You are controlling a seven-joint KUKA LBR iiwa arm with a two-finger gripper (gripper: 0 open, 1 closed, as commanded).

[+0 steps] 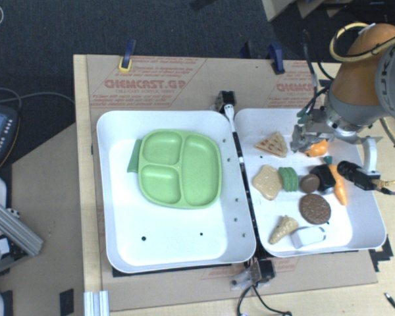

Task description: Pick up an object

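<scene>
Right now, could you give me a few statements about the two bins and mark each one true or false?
1. The green divided plate lies in the left bin. True.
2. The hand hangs over the left bin. False: it is over the right bin, near its far edge.
3. The round brown cookie sits in the right bin. True.
4. The green plate carries food. False: its compartments are bare.
5. A small orange piece lies beside the hand. True.

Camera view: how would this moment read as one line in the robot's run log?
end effector: low over right bin, beside orange piece | green plate: left bin | pick: none seen
</scene>
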